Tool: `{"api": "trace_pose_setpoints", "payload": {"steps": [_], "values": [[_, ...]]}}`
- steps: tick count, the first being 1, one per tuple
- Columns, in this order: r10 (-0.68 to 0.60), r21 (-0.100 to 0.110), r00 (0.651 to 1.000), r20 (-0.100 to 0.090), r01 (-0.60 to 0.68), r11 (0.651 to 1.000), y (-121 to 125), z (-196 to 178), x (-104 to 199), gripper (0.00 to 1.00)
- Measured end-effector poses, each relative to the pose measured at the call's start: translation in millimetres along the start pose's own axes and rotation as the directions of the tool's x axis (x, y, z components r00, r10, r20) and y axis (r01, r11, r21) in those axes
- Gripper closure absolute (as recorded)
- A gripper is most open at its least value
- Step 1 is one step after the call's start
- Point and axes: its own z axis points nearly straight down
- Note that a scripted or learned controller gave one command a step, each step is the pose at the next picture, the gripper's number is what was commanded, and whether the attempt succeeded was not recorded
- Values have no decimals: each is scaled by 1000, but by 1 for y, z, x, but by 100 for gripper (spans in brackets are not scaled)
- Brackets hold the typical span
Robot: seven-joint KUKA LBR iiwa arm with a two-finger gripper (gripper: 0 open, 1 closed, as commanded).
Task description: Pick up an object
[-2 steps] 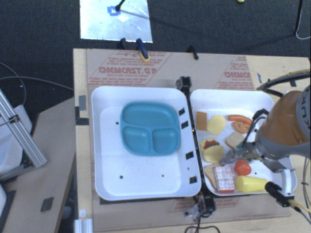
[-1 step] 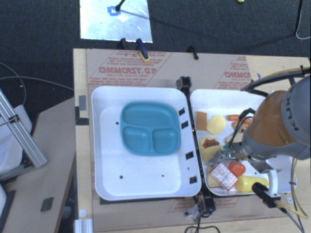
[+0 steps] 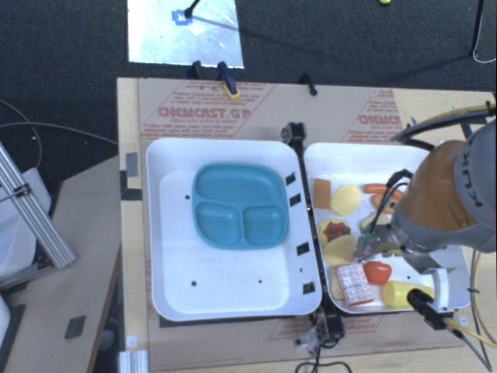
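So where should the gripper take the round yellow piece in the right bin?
Probably from straight above, across the middle of the round yellow piece. It looks rounded and lies apart from the orange block, with bare right bin floor beyond it.

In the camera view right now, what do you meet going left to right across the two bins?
Left bin → blue divided plate → black divider clips → right bin with toy food → gripper → arm's orange band.

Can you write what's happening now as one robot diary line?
arm: over right bin | gripper: low among toy food | blue tray: left bin | held: unclear
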Motion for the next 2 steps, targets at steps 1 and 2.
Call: {"api": "trace_pose_setpoints", "payload": {"steps": [1,2], "values": [[6,4,1000,0,-6,1000,-2,12,-47,100],[3,4,1000,-2,-3,1000,-2,11,-45,0]]}}
